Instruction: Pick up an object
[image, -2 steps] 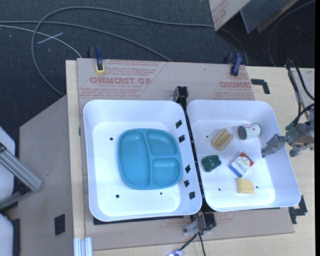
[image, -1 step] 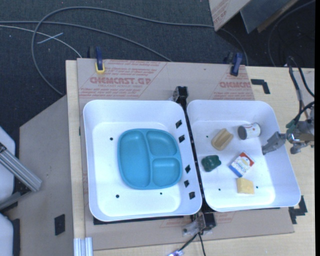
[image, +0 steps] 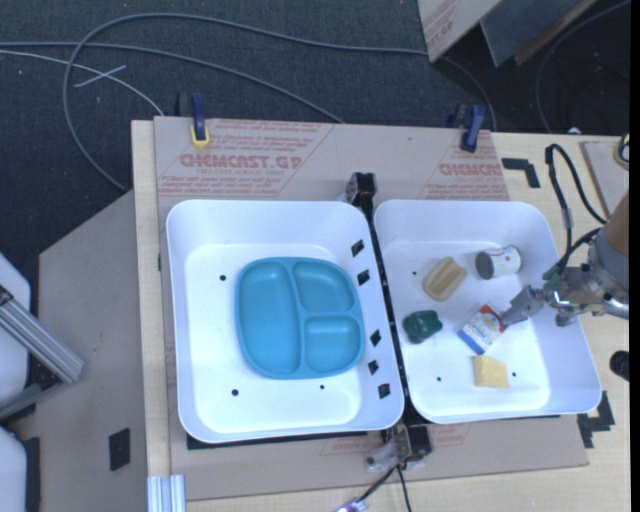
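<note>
Gripper (image: 522, 306) is low over the right bin (image: 560, 380), coming in from the right edge of the frame, tip just beside the small red, white and blue packet (image: 481, 328) in the bin's middle. Can't tell if the gripper is apart or together at this angle, and nothing is visibly between its tips, so I wouldn't call anything held. Candidates all sit in the right bin: tan bread-like piece (image: 444, 278) upper centre, small cylinder can (image: 498, 263) on its side upper right of that, dark green lump (image: 421, 325) at the left wall, yellow wedge (image: 491, 372) lower centre, plus the packet. Left bin (image: 200, 380) holds just the blue divided plate (image: 300, 317), well apart from the arm. Judging by the tip position, the packet looks like the target. Risks: packet is flat and thin, so the gripper could close above it or skate off and push it toward the yellow wedge instead of gripping. It lies at a slant, so a misaligned approach would clip an edge and spin it. Descending too far means hitting the bin floor. The can would likely roll if bumped.
</note>
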